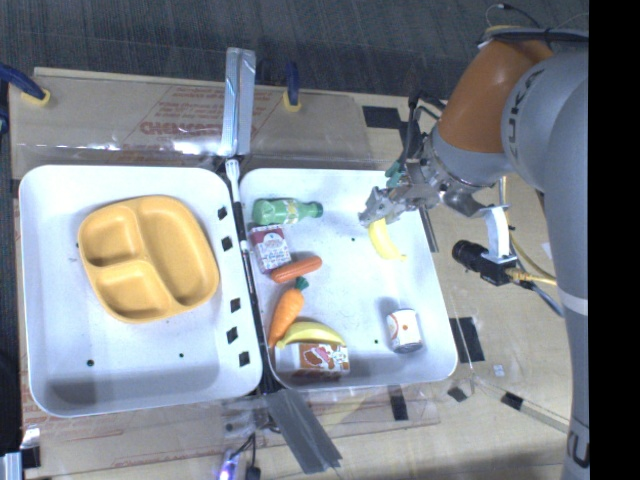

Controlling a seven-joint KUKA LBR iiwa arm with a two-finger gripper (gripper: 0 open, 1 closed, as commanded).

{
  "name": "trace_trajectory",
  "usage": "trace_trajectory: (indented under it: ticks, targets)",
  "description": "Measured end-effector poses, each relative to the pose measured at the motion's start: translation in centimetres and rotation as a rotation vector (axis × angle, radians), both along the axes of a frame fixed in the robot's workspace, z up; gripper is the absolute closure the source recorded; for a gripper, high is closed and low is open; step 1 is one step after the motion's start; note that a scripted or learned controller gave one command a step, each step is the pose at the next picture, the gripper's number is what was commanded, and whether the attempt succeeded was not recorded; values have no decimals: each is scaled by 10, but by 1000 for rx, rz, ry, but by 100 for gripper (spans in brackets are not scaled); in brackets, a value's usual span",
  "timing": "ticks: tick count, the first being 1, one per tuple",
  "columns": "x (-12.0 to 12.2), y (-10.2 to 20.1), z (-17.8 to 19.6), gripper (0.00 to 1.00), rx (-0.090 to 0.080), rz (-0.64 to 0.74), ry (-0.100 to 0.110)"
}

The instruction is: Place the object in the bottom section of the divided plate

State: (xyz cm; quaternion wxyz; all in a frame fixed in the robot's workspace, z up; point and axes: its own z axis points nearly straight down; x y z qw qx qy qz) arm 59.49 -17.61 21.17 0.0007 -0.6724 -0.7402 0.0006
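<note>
The yellow divided plate [148, 258] lies in the left bin [60, 368], and all three of its sections have nothing in them, so the placing is not yet done.

The things to choose from are all in the right bin [350, 368]. The gripper [385, 208] hangs over the upper right part of this bin, just above a small banana [385, 240], and it seems to touch the upper end of the fruit or to be very near to it. From this angle I cannot tell if its fingers are apart or together, and I cannot see the banana between them, so I do not say that it is held. By my judgement the banana is the object of the task, because the gripper is right at it.

The other things lie to the left of the banana or below it:
- a green bottle [283, 210] and a small red packet [270, 247]
- two carrots [297, 267]
- a second banana [308, 333] on a snack box [318, 358]
- a small can [403, 329], below the banana

I think the task is at its beginning. The grasp must still be made sure, then the object must be lifted, carried over to the left bin and put down in the bottom section of the plate.
</note>
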Motion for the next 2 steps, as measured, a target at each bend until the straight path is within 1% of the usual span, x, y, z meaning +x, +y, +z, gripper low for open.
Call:
trace_trajectory:
  ticks: [1,2]
  targets:
    - [42,83,-30,100,0,119,0]
    - [50,104,52,100,-1,283,-1]
